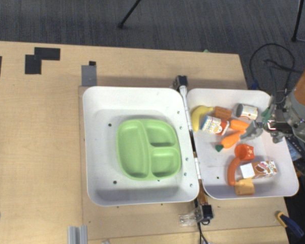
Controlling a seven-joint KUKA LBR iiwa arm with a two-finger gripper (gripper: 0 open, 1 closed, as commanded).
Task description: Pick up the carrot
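The carrot (231,140), orange with a small green tip at its lower left end, lies at a slant in the middle of the right bin (280,188). My gripper (253,130) reaches in from the right and sits low, just at the carrot's upper right end. From this angle, contact with the carrot cannot be made out. The grey arm (301,113) crosses the bin's right rim.
Crowded round the carrot are a yellow banana (199,116), a small carton (212,124), a can (247,111), a red-orange pepper (244,151), a sausage (232,171), a bread chunk (245,187) and a brown carton (265,169). The left bin (99,187) holds a green divided plate (148,149).
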